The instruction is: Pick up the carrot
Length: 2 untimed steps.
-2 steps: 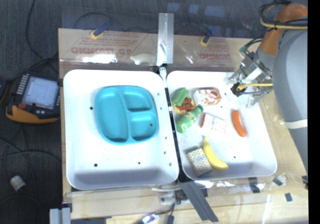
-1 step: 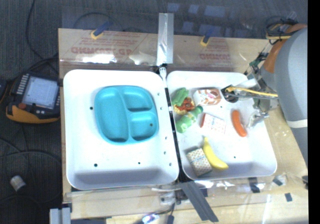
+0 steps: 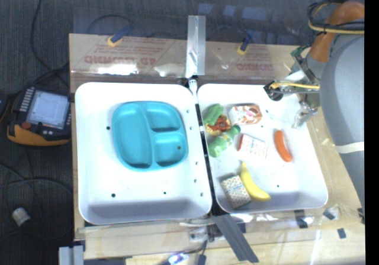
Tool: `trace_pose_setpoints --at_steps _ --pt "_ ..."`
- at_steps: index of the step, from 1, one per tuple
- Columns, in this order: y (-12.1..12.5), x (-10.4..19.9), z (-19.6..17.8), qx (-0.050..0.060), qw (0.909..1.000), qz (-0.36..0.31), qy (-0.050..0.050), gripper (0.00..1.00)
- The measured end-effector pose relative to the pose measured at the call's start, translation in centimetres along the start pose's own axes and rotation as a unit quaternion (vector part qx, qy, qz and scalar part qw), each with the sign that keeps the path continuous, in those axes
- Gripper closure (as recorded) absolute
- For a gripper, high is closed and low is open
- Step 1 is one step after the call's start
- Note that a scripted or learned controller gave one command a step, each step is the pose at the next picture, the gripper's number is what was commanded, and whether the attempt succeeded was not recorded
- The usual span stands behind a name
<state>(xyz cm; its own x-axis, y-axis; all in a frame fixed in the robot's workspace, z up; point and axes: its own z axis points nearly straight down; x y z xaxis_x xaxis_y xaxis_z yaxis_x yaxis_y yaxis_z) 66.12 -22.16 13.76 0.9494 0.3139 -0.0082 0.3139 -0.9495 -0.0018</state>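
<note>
leftward, the teal tray (image 3: 151,135) sits mid left bin (image 3: 95,199) with bare floor around it. across the divider, the carrot (image 3: 283,145) lies near the right bin's (image 3: 308,193) right wall, open floor about it. the gripper (image 3: 302,104) hovers at the upper-right rim; whether it grips anything, cannot tell.

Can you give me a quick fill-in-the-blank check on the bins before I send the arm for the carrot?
1. The carrot lies in the ____ bin.
2. The teal divided plate sits in the ____ bin.
3. The banana lies next to a small box near the ____ edge of the right bin.
4. The gripper is above the right bin's ____ right corner.

Missing words: right; left; front; far
</note>
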Motion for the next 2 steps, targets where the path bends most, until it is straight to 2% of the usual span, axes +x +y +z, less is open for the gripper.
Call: trace_pose_setpoints --at_steps 1,2 --pt "-1.6 -1.9 1.8 0.005 0.9622 -0.272 0.005 0.0" --pt "-3.7 -8.0 -1.6 0.001 0.8949 -0.446 0.002 0.0"
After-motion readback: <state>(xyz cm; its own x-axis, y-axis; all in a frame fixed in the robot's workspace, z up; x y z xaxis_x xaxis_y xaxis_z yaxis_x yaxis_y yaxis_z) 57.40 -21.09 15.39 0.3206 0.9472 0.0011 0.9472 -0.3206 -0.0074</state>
